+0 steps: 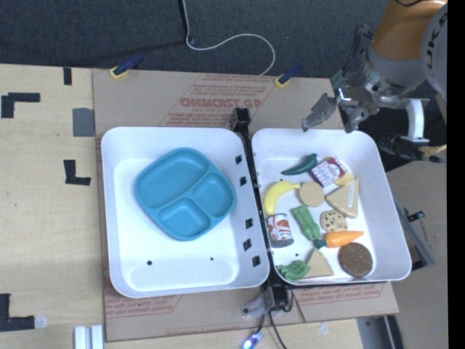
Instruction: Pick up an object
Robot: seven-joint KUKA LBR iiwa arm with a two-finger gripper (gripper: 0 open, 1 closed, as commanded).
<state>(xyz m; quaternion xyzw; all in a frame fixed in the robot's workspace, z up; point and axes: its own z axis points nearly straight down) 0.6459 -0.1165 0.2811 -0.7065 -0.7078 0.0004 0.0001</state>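
The gripper (333, 119) hangs above the right bin's (385, 180) far rim with its fingers (317, 115) spread wide, nothing between them. Below lie a toy banana (279, 193), carrot (343, 238), what looks like a can (280, 229), and cookie (356, 259). A blue divided tray (184, 193) sits in the left bin (120, 217).

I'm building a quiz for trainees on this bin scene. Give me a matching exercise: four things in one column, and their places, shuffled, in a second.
Things:
1. blue tray
2. banana
3. brown cookie
4. end effector

Places:
A. near right corner of the right bin
B. above the right bin's far rim
C. alone in the left bin
D. in the right bin, close to the divider between the bins

Pairs: 1-C, 2-D, 3-A, 4-B
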